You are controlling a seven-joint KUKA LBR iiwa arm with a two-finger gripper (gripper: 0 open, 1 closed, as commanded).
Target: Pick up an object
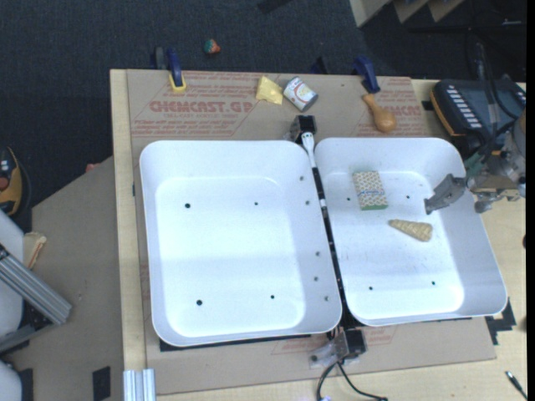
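1. Gripper (445, 195) reaches in from the right over the right edge of the right bin (468, 299); one dark grey finger points down-left toward the bin floor, and whether the fingers are apart or together cannot be told.
2. Nothing shows between the fingers.
3. Just left of and slightly nearer than the gripper lies a tan cone-shaped object (411, 229), resting on the right bin's floor with its narrow end pointing left.
4. Farther back and to the left in the same bin lies a small rectangular patterned block (369, 190), apart from the cone.
5. Beside it, the left bin (167, 307) touches the right bin along a dark seam.
6. On the desk (134, 182) beyond the bins sit a yellow wedge (269, 91), a small white box (300, 93) just right of it, and an orange-brown piece (381, 116) farther right.
7. Two blue clamps (175, 65) grip the desk's far edge.
8. A small coloured item (212, 47) lies on the dark floor beyond the desk.
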